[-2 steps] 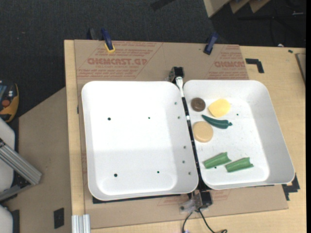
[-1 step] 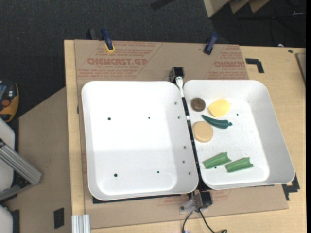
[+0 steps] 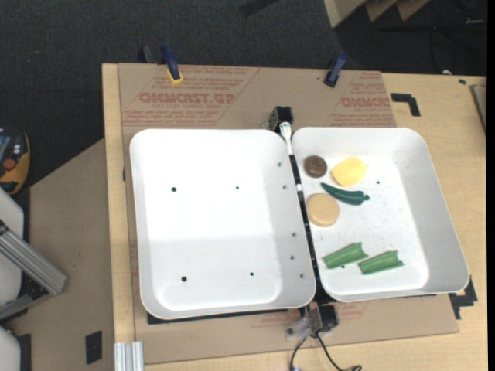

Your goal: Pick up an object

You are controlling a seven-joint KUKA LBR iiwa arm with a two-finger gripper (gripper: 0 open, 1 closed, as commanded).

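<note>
All candidates sat in the right bin (image 3: pixel 433 207): brown disc (image 3: pixel 315 166), yellow piece (image 3: pixel 349 171), dark pepper (image 3: pixel 346 195), tan disc (image 3: pixel 323 210), two green pieces (image 3: pixel 343 255) (image 3: pixel 380 262). End effector state: cannot tell. Risk: top cluster touching, so a grab could nudge neighbours or slip off.

Tabletop (image 3: pixel 232 91): brown board with red printed lettering, lying on a pale wood surface.
Clamps: a blue and yellow clamp (image 3: pixel 170 64) and a blue clamp (image 3: pixel 336 68) on its far edge.
Bins: left white bin (image 3: pixel 209 222) and right white bin (image 3: pixel 410 199), side by side, edges touching.
</note>
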